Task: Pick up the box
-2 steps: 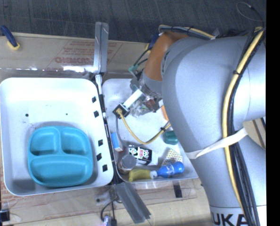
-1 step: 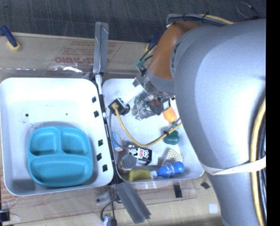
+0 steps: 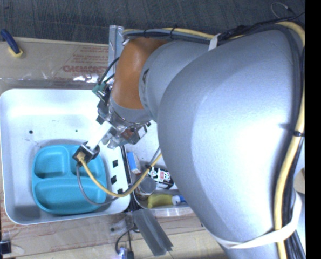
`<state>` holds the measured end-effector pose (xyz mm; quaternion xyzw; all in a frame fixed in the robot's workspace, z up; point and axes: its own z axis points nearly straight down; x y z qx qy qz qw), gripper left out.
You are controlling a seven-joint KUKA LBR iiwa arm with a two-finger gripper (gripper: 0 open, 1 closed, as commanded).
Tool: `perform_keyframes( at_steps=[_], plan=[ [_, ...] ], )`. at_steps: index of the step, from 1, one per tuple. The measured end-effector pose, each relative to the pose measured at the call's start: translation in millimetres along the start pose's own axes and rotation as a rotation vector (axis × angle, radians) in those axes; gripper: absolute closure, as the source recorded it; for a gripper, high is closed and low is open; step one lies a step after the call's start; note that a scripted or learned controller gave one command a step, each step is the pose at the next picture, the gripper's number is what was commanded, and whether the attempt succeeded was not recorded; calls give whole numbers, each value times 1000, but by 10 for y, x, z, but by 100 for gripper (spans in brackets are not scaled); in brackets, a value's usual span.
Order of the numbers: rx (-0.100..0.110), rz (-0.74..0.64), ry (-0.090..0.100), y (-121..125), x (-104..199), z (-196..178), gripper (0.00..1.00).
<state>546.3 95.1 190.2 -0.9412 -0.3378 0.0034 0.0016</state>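
Left bin (image 3: 20,104) — tray (image 3: 60,185) below

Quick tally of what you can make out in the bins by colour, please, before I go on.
Blue: 1, divided tray in the left bin
Yellow: 1, object, partly hidden by the arm
Black and white: 1, printed item, partly hidden
Total: 3

The robot arm (image 3: 225,134) is big, round and smooth, and it is light grey. Near its thin end it wears an orange band (image 3: 129,77). Below the band sit small dark metal parts (image 3: 120,124). A yellow cable (image 3: 103,185) loops out from them. Another yellow cable (image 3: 291,123) and thin black wires run along the arm's side. White tape (image 3: 214,41) wraps it.
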Motion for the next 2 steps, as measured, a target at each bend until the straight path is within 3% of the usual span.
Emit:
perform_keyframes(
  at_steps=[1, 2],
  plan=[
    [3, 475, -1, -367, 500, 998, 100],
    [-4, 436, 6, -363, 434, -303, 100]
  ],
)
